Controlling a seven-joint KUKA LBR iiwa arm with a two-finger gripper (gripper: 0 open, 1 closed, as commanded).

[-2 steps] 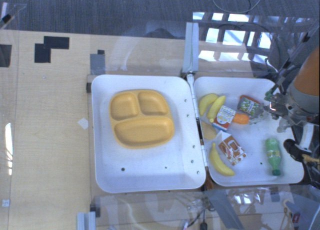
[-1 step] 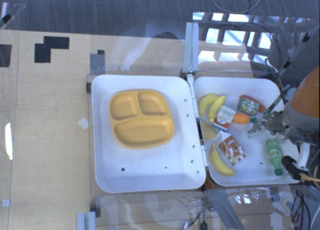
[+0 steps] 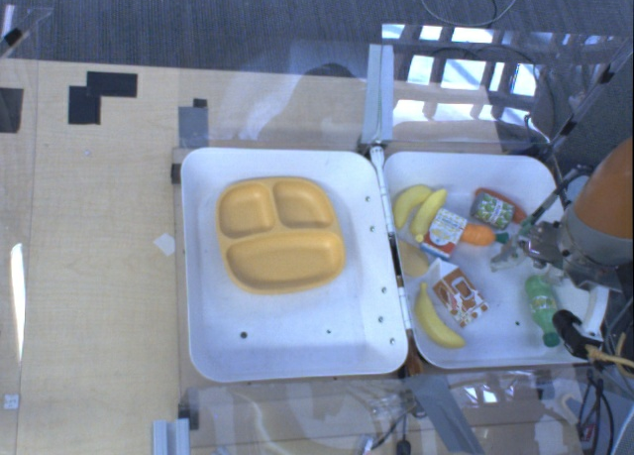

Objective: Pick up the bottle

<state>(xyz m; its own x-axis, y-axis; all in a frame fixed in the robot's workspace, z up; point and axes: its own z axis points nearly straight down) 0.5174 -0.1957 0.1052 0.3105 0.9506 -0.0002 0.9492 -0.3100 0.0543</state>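
Note:
A small green bottle point(image 3: 541, 302) lies on its side near the right wall of the right bin point(image 3: 495, 349), its dark cap toward the front. My gripper point(image 3: 511, 249) hangs just up and left of it, between the bottle and an orange carrot-like piece point(image 3: 476, 236). The gripper is open, with nothing between its fingers, and is not touching the bottle. The arm's orange band point(image 3: 606, 199) shows at the right edge.
The right bin also holds two bananas point(image 3: 420, 207) at the back left, a third banana point(image 3: 436, 319) at the front, an orange snack box point(image 3: 460, 296), a small carton point(image 3: 446, 229) and a red and green packet point(image 3: 494, 208). A yellow divided tray point(image 3: 280, 233) sits in the left bin point(image 3: 297, 354).

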